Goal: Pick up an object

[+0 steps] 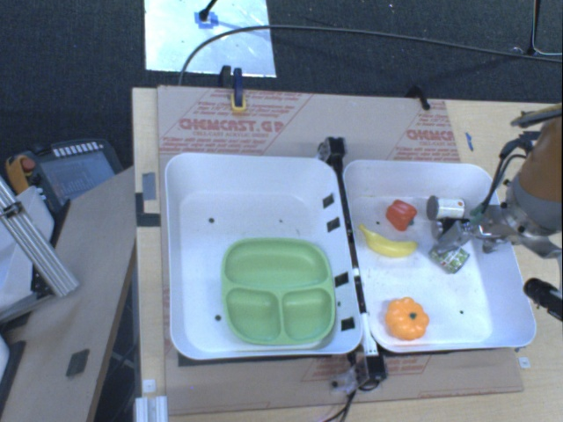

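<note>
The hand [454, 236] is low in the right bin [506, 323], reaching for a grasp; whether it is spread or pinching, I cannot tell. Just beneath it lies a small crinkled packet [449, 258], likely the target. The next move calls for closing squarely, then lifting. Beyond the hand lie a red pepper [401, 214], banana [387, 243] and orange pumpkin [406, 318]. The left bin [202, 192] holds a green divided plate [278, 289].

Right bin [506, 323]: banana [387, 243], pumpkin [406, 318], tomato [401, 214] and can [446, 207] crowd it; bare floor lies front right.

light: bright, even | glare: shiny sheet [209, 23] at 11 o'clock | shadows: soft | picture: a bit grainy, soft
</note>
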`<state>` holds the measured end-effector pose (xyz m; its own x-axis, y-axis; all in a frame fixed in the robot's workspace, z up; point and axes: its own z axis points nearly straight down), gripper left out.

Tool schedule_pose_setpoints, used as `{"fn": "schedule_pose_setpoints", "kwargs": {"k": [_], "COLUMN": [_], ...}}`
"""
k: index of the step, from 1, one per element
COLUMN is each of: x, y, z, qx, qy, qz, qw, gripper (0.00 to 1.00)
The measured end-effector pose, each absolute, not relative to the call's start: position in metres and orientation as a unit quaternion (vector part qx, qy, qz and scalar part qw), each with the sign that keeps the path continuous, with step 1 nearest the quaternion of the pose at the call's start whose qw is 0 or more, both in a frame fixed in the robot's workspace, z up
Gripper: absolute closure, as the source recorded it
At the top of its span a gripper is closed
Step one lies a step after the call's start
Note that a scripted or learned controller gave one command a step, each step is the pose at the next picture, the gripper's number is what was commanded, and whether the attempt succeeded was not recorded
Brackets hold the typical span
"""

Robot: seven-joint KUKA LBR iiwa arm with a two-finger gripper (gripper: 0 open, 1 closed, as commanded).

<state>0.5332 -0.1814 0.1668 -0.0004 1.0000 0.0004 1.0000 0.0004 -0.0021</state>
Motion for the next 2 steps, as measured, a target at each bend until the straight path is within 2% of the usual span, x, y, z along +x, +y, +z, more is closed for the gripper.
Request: {"fn": "schedule_pose_setpoints", "kwargs": {"k": [1,2], "x": [0.524,0.525], "y": [-0.18,-0.18], "z": [0.119,0.132], "qx": [-0.707,-0.707], "qy": [-0.707,-0.707], "qz": [0.0007,-0.0005], "qw": [0.001,-0.002], "gripper": [0.0,1.0]}}
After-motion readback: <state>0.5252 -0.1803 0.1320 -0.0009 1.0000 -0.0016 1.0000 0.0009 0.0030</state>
